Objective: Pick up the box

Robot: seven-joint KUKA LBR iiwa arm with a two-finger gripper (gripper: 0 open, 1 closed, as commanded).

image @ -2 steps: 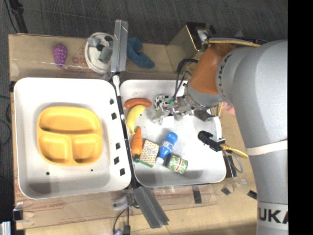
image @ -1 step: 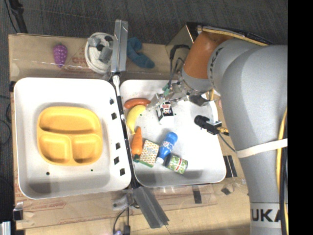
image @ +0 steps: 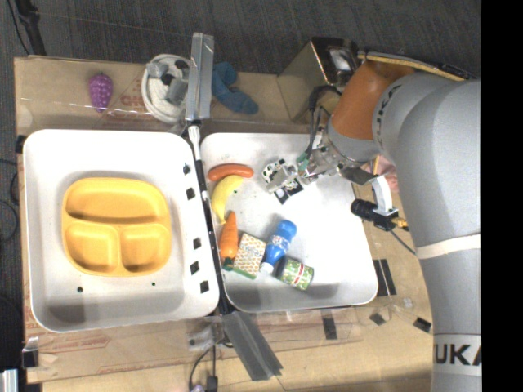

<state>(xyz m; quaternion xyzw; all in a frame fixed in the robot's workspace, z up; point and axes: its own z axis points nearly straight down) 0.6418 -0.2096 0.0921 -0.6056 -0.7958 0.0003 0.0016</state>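
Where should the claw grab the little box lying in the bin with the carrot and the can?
Probably from straight above. The box lies flat and tilted, between the carrot on its left and the blue bottle on its right. Pinching its two shorter ends, upper-left and lower-right, looks best, because those sides look less crowded. The claw hovers further up the bin.

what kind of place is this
Likely a robot-grasping lab bench: a KUKA arm reaches over two white bins, one holding toy food and a box, the other a yellow tray.
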